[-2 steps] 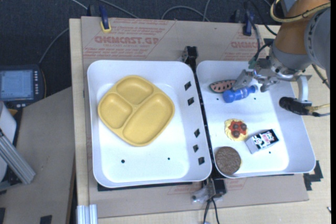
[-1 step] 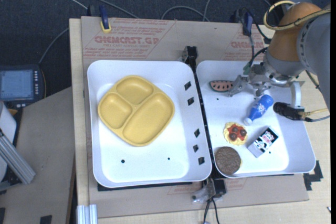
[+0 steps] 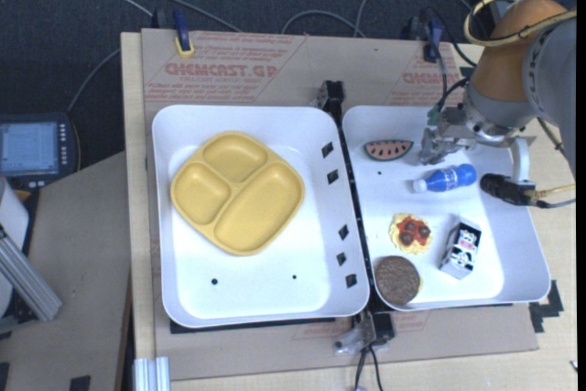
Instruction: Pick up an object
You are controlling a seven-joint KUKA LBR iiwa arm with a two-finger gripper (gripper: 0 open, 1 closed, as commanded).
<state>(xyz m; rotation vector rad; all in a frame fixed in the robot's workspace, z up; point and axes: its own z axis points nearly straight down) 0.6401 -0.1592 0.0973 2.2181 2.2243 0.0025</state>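
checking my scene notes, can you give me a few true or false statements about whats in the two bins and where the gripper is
1. The yellow divided plate lies in the left bin. True.
2. The blue bottle stands upright. False: it lies on its side in the right bin.
3. The watermelon slice is on the plate. False: it lies in the right bin.
4. The gripper hangs over the right bin, near the bottle. True.
5. The milk carton lies right of the pizza. True.

Yellow plate point(image 3: 237, 192), blue bottle point(image 3: 445, 179), black-and-white carton point(image 3: 461, 250), brown disc point(image 3: 397, 279).
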